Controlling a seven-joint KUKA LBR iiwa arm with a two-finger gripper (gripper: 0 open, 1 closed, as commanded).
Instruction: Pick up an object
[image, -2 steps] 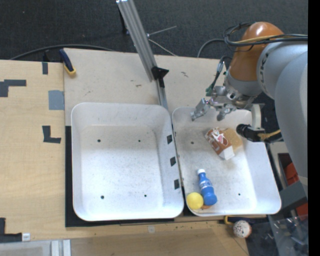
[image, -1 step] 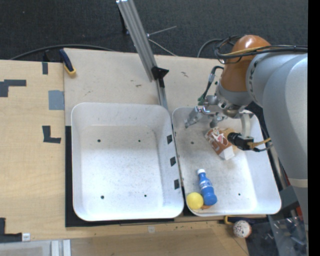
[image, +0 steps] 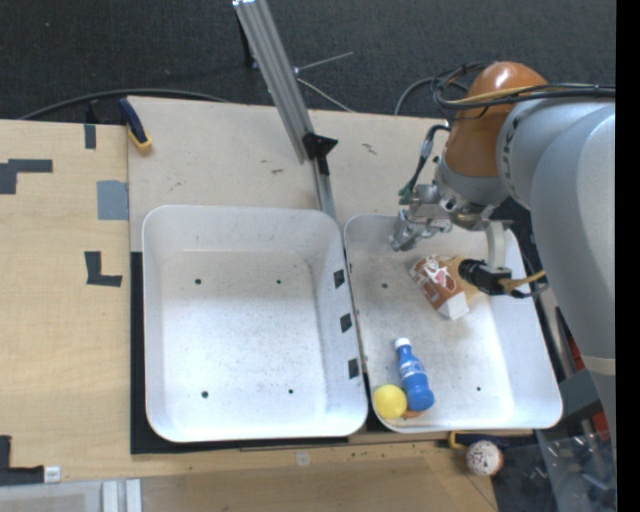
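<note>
Lettering is showing on the red-and-white carton (image: 438, 283) and on the blue bottle's (image: 412, 375) label, but it is too small to read. Reaching in from the right, the grey arm is holding its pincer (image: 408, 232) over the far end of the right bin (image: 520, 400), just beyond the carton, and I cannot tell how far it is parted or whether it is touching anything. Nearer the front rim, the white-capped bottle is lying beside a yellow ball (image: 390, 402), while the left bin (image: 170, 300) is sitting alongside on the counter (image: 60, 330).
</note>
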